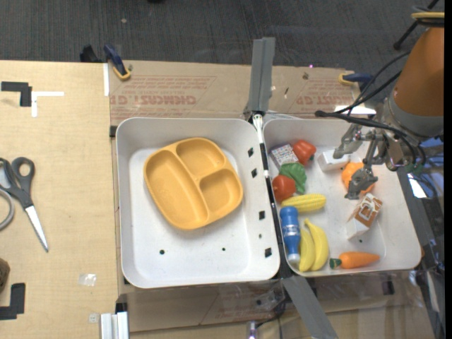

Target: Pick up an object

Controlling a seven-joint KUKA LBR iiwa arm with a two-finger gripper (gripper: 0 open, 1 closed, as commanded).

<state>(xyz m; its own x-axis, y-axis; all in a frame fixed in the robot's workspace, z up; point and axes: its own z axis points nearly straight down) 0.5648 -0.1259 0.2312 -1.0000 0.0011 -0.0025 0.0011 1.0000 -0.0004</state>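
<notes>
The right bin [402, 260] holds several toy foods. Among them are an orange fruit [349, 174], a white block [328, 162], a brown-and-white carton [367, 211], a carrot [357, 260], bananas [315, 246], a blue bottle [289, 227], a yellow corn cob [305, 203], a red tomato [284, 187], a green vegetable [294, 174], a red pepper [304, 150] and a small printed box [282, 154]. My gripper [355, 165] hangs open over the far right part of this bin. Its fingers straddle the orange fruit from above, and nothing is lifted.
The left bin [134, 260] holds a yellow divided plate [193, 182]. Scissors [27, 196] lie on the wooden bench at the far left. A blue clamp [117, 62] sits behind the left bin. Cables trail from the arm over the right bin's far right corner.
</notes>
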